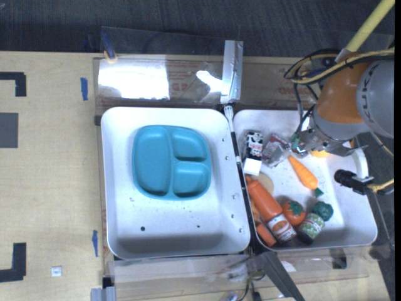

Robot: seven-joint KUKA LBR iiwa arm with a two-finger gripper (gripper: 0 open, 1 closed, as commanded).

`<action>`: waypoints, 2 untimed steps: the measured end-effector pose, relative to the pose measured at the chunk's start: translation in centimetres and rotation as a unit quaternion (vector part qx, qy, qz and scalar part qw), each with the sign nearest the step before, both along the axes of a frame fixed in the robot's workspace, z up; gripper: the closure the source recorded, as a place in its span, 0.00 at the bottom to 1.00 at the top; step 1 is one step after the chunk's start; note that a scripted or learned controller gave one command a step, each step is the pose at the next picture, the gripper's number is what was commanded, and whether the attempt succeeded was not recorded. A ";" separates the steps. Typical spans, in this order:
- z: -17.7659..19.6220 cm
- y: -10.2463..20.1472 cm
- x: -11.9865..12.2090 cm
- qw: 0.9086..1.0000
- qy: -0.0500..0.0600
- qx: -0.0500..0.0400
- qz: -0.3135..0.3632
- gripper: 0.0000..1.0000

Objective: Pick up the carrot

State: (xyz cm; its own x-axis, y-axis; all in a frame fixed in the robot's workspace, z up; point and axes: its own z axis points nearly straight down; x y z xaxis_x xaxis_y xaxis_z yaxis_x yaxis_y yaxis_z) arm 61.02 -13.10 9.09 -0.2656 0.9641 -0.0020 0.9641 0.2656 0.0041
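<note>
The carrot (304,173) is orange and tapered. It lies slanted on the floor of the right bin (360,231), right of the middle, its narrow tip pointing up-left. My gripper (301,143) hangs just above that tip, under the grey wrist and the orange band (341,99). The wrist hides the gripper's lower end, and nothing can be made out between it and the carrot.
Crowding the right bin's left and front are an orange bottle (266,202), a green-capped container (316,219), a white cube (252,166), a crumpled silver wrapper (274,149) and a black-and-white carton (254,144). A blue divided plate (170,162) lies in the left bin (125,231).
</note>
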 end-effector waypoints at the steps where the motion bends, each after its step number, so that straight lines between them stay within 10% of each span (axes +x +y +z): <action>1: -0.4 -2.7 -9.3 0.999 0.001 -0.001 0.035 0.00; 2: 0.8 -2.7 -9.0 0.999 -0.004 -0.002 0.035 1.00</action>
State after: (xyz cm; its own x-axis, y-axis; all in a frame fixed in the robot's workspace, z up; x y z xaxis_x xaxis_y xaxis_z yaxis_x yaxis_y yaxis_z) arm 52.03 -15.79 9.93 -0.3327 0.9430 -0.0082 0.9429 0.3328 0.0113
